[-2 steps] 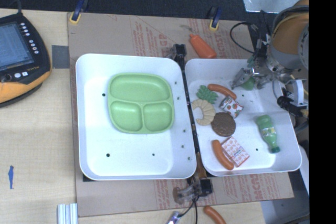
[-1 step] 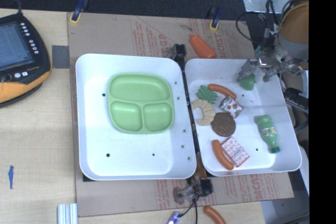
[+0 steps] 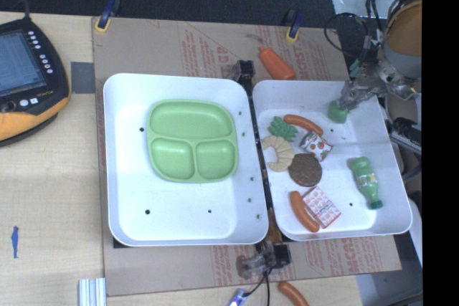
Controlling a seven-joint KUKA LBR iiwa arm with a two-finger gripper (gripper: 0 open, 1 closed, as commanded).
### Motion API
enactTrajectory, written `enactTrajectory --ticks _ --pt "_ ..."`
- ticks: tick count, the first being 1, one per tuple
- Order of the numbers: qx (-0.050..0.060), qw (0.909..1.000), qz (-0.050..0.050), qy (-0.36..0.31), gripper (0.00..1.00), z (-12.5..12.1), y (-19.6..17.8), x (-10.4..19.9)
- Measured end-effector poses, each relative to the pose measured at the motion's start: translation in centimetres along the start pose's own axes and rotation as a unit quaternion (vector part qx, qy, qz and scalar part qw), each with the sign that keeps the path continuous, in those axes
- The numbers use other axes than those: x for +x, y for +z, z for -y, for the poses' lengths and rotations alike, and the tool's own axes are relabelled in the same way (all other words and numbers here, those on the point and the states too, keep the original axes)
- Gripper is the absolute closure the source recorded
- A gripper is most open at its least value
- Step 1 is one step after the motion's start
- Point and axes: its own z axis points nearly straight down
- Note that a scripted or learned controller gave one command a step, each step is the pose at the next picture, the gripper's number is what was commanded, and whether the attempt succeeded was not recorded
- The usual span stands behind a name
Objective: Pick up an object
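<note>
Camera view puts the likeliest target, a small green cup (image 3: 338,111), at the far right corner of the right bin (image 3: 391,226), standing on the bin floor close to the rim. The gripper (image 3: 351,98) is down right over it, its tip touching or nearly touching the cup's top, but whether the fingers are spread or closed I cannot tell, since they blur into the cup and the dark wrist above. Nothing shows the cup lifted; it appears to rest on the bin, so by my reading the pick is at the reach-and-grasp stage, with closing, lifting and carrying all left to do. Other candidates lie untouched in the same bin: a sausage (image 3: 303,124) and a green leafy toy (image 3: 282,129) near the far left part, a ring biscuit (image 3: 277,152) and a brown cookie (image 3: 306,170) along the left side, two small packets (image 3: 316,147) (image 3: 322,208), a second sausage (image 3: 302,211) near the near edge, and a green bottle (image 3: 365,181) by the right rim. The left bin (image 3: 122,218) carries a green divided plate (image 3: 192,140). On the cardboard beyond the bins lies a carrot (image 3: 276,64).
</note>
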Motion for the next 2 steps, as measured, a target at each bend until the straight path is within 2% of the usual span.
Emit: enactTrajectory --ticks 1,2 --pt "0.000 1.0000 0.000 0.000 0.00 0.0 0.0 0.0" --pt "-0.001 1.0000 0.000 0.003 0.00 1.1 -4.5 0.1"
